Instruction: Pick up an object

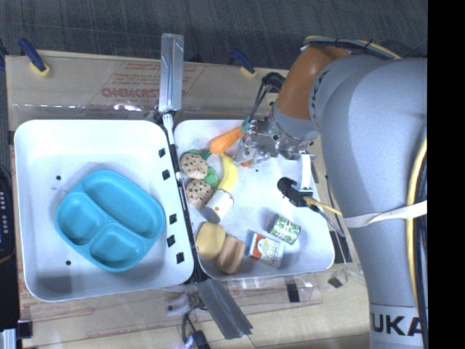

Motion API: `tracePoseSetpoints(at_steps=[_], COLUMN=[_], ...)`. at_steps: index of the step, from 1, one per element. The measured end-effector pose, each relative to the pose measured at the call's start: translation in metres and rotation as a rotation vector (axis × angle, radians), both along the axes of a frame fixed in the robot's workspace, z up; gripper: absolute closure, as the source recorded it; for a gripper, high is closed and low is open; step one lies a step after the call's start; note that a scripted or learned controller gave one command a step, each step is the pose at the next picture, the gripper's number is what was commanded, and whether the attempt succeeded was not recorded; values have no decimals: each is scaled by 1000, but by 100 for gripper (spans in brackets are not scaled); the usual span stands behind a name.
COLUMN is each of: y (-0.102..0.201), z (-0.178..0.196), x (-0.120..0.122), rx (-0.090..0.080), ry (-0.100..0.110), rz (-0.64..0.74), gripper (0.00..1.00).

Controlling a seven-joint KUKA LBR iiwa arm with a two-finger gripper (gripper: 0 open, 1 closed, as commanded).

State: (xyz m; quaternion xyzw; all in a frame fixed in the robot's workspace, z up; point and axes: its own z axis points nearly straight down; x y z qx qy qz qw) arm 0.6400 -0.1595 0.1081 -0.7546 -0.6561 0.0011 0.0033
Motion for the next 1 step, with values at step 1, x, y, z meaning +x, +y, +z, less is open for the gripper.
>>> tracePoseSetpoints(at_steps=[1], y=[56], z=[97], x=[19], rx=[-2], ry=[-7], rz=[53], gripper=[100])
